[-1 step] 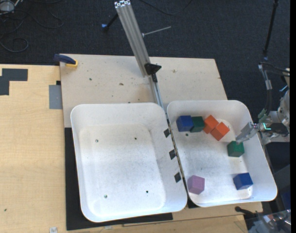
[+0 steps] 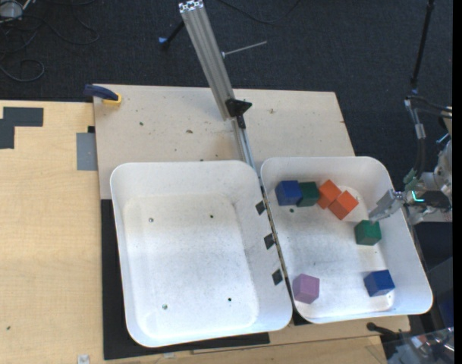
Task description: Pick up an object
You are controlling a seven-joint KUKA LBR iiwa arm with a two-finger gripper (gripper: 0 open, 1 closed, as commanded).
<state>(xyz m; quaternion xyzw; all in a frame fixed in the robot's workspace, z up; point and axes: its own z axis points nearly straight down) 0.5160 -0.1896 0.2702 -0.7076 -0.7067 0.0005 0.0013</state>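
The bench fills the middle of the frame, a pale speckled board, and on its lower half two shallow white bins sit side by side. The left bin is the larger-looking one at lower centre. The right bin touches it along the shared edge and holds all the blocks.

A slanted aluminium bar runs from the top centre down toward the seam between the bins.

At the right edge, about mid-height, the gripper reaches over the right bin's rim — whether it is open or closed I cannot tell from this view, and nothing is seen held in it.

In the right bin's upper part a blue cube touches a dark green cube, with two orange blocks just to their right. A green cube lies just below the gripper, near the bin's right wall. A second blue cube sits in the lower right corner, and a purple block lies lower left — well apart from the others.
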